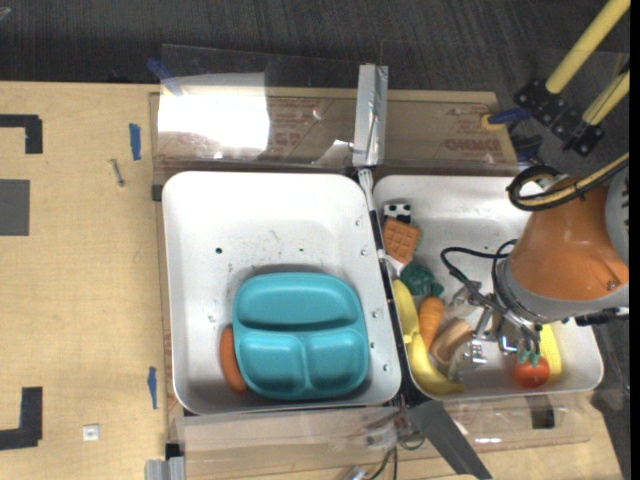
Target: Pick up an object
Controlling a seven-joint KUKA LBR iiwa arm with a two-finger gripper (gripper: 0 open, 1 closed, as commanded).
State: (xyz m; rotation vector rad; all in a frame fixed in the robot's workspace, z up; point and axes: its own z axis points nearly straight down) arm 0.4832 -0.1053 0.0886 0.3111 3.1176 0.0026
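My gripper (478, 340) hangs low in the right bin (470, 200), below the orange wrist band. It is right beside a brown bun-like toy (450, 338), and I cannot tell if they touch. Around it lie a yellow banana (420, 360), an orange carrot with a green top (430, 313), a red tomato (532, 370) and a yellow corn piece (550, 348). An orange waffle-like square (401, 239) lies further back by the divider, near a small black-and-white checkered piece (398, 210).
The left bin (260, 218) holds a teal divided plate (300, 336), with an orange object (230, 358) peeking out from under its left edge. Black cables (470, 263) loop from the wrist over the right bin. A clear plastic divider (368, 113) stands behind the bins.
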